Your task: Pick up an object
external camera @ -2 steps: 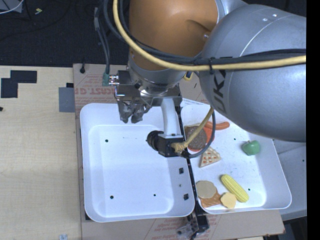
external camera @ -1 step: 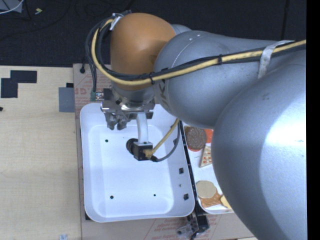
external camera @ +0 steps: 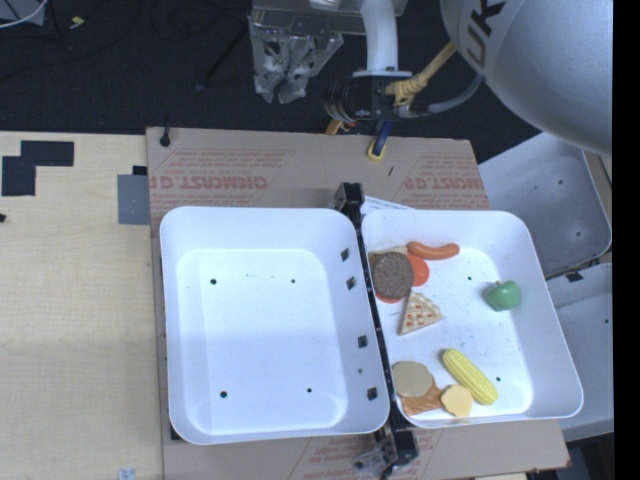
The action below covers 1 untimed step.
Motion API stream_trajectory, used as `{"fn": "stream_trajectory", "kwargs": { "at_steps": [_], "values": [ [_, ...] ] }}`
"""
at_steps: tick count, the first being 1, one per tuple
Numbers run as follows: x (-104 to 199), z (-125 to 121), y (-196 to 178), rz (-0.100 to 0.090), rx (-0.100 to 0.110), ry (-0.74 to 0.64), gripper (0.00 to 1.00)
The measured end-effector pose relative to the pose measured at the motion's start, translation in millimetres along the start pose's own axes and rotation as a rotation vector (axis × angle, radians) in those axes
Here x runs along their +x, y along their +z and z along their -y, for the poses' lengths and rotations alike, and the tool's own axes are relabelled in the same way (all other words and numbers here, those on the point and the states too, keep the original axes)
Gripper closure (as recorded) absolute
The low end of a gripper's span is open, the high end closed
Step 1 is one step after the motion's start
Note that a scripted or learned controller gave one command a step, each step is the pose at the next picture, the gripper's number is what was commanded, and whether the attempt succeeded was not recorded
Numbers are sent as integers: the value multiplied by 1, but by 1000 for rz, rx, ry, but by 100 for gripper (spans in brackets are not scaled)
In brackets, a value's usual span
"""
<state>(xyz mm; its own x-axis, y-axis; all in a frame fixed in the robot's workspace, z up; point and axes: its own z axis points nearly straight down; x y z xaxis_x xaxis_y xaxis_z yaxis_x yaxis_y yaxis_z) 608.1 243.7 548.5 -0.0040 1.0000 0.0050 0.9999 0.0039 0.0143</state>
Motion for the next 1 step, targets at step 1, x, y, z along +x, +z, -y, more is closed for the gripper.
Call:
{"fn": "stream_trajectory", "kwargs": {
  "at_steps": [1],
  "values": [
    [0,95,93,10,29,-1,100]
  ]
}}
